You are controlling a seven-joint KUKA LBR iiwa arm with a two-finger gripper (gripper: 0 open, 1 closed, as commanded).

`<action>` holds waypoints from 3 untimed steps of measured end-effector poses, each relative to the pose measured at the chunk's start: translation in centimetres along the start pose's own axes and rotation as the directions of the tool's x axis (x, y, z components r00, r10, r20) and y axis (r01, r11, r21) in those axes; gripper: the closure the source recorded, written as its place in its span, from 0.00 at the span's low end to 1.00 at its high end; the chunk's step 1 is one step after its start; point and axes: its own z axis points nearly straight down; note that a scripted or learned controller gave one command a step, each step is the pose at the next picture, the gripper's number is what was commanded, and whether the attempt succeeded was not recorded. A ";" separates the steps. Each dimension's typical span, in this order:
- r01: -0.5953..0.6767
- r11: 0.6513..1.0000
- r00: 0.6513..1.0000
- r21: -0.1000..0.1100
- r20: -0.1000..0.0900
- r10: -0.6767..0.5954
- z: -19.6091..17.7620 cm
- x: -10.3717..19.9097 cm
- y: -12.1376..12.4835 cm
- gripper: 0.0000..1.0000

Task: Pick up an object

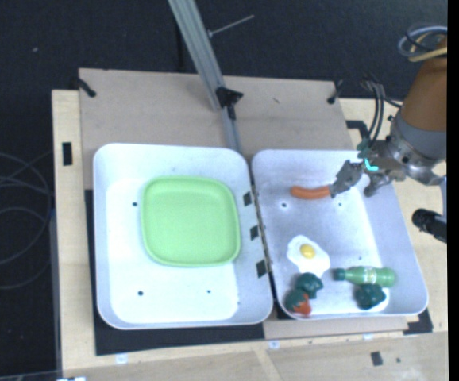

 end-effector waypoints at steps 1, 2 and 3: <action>0.000 1.000 1.000 0.000 0.000 0.000 0.0 0.0 0.0 0.00; -0.001 1.000 1.000 0.004 0.001 0.001 4.4 -0.4 0.4 0.00; 0.000 1.000 1.000 0.004 0.000 0.000 8.8 0.0 -0.2 0.00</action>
